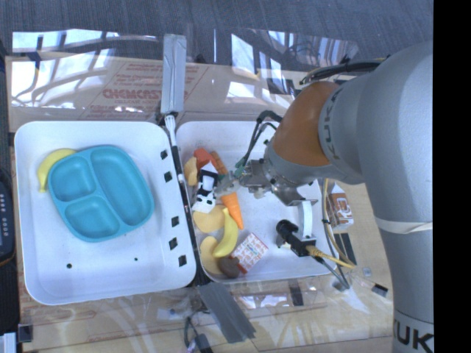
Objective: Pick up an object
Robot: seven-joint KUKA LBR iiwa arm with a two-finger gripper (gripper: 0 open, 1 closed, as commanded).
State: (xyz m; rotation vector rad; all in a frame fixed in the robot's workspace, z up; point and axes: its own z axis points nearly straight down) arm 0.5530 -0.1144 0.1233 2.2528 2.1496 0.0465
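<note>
Toys are piled along the left side of the right bin [265,267]. Among them are an orange carrot [233,208], a black-and-white toy figure [207,187], a yellow banana [228,239], a small printed carton [250,251] and an orange-red piece [205,158]. My gripper [245,173] hangs low over this bin, just right of the black-and-white figure and above the carrot's top end. I see nothing held in it.
The left bin [44,271] holds a blue divided plate [101,192] with a yellow banana-shaped toy [48,165] at its upper left edge. The bulky grey arm with its orange band [309,134] covers the right bin's far right part.
</note>
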